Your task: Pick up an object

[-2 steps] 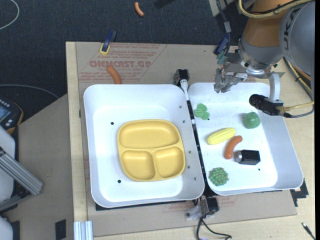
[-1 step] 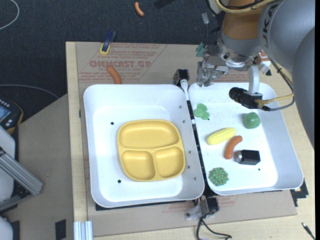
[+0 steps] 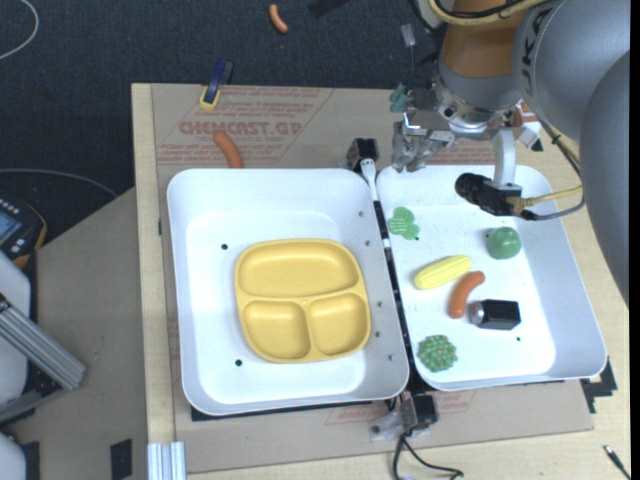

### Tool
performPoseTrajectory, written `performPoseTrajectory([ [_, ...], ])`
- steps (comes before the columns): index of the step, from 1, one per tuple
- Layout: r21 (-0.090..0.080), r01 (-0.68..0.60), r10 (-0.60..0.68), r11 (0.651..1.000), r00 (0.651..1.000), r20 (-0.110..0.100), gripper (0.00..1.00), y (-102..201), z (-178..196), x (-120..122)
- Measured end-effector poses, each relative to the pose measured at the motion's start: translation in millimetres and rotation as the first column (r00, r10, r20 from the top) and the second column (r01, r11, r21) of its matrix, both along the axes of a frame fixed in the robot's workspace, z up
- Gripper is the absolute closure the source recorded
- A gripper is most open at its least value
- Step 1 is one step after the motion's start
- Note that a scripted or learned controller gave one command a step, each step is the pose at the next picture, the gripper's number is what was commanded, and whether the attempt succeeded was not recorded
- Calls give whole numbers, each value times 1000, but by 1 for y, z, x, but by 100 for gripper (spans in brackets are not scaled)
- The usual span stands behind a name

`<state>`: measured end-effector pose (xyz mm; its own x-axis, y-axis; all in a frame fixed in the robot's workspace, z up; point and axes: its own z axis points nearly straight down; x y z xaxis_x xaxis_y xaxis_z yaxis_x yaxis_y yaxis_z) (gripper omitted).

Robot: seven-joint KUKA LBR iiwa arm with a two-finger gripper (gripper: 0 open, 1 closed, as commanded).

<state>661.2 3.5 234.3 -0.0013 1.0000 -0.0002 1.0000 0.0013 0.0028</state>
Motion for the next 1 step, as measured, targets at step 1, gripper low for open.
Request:
performPoseTrajectory([
  [1,0,0,0,1000,1000,-4,100,11,-4,-1],
])
